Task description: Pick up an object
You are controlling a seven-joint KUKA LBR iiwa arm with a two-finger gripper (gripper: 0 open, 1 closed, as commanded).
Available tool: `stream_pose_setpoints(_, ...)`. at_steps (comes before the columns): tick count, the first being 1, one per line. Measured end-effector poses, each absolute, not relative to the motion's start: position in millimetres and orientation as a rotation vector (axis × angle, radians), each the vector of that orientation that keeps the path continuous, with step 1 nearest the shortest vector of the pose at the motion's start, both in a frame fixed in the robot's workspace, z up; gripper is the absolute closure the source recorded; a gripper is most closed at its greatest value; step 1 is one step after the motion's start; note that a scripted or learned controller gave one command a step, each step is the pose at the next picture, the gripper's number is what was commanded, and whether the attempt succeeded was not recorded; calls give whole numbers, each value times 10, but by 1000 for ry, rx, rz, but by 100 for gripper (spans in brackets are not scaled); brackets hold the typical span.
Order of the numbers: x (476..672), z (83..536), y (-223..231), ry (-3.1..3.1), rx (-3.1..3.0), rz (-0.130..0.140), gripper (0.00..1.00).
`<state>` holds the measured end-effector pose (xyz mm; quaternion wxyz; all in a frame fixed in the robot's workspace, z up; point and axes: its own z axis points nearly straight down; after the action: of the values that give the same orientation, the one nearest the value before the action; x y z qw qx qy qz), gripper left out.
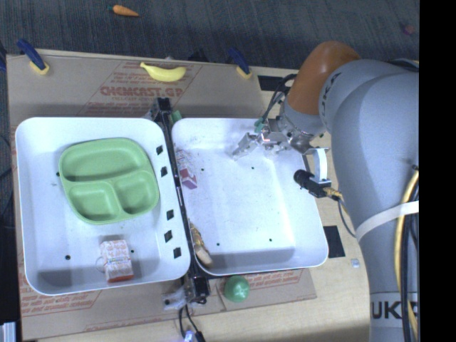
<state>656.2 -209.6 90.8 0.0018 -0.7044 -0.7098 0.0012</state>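
Observation:
My gripper (pixel 246 146) hangs low over the back part of the right bin (pixel 285 219), on the grey arm with its orange band (pixel 320 66). A small red and white packet (pixel 187 171) lies against the right bin's left wall, to the left of the gripper and apart from it. A tan object (pixel 200 251) sits in that bin's front left corner. In the left bin (pixel 35 212) there is a green divided tray (pixel 108 179), with a red and white wrapped box (pixel 116 258) in front of it.
A yellow banana (pixel 164 70) lies on the cardboard behind the bins. A green ball (pixel 236 288) rests on the bench in front of the right bin. Blue clamps (pixel 33 55) hold the cardboard's back edge. The arm's bulk covers the right side.

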Motion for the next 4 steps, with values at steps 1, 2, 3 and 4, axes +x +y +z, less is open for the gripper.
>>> stream_pose_setpoints(1, 5533, 1447, -2116, -2226, -2215, 3, 0)
stream_pose_setpoints(2, 6070, 1603, -2106, -2226, -2215, 0, 0)
stream_pose_setpoints(3, 6058, 2235, -2112, -2227, -2215, 0, 0)
stream_pose_setpoints(4, 6554, 940, -2092, -2225, -2209, 5, 0)
